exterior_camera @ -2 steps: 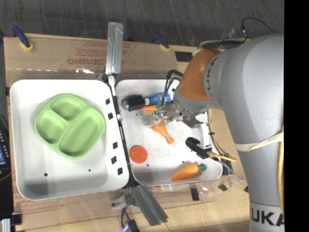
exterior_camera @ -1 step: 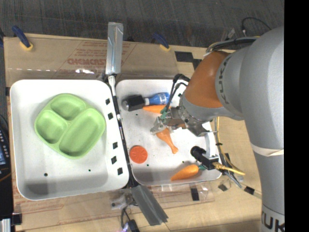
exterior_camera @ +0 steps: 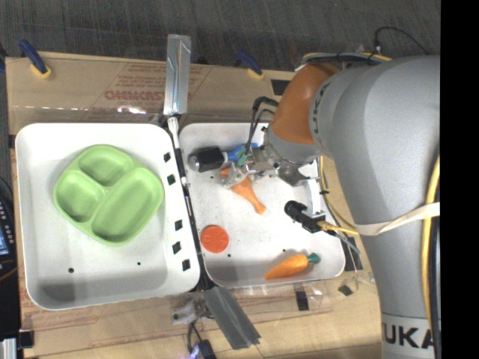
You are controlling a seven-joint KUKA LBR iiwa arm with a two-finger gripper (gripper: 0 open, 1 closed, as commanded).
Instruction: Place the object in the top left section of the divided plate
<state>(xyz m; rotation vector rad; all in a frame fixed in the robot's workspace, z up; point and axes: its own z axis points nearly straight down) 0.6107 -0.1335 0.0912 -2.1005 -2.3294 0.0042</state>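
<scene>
Hovering: tool [exterior_camera: 238, 169] over right bin [exterior_camera: 329, 269] | grip state: cannot tell | arm [exterior_camera: 374, 133] lettering: "UKA" | divided plate [exterior_camera: 109, 194]: left bin [exterior_camera: 37, 275]

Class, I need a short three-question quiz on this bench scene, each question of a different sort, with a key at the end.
1. True or false: the green divided plastic plate lies in the left white bin.
2. Which thing lies nearest the front wall of the right white bin? A. the flat orange disc B. the orange toy carrot with a green top C. the black cylinder
3. Fill in: the gripper hangs above the ___ bin.

Key: 1 true; 2 B; 3 right.
</scene>
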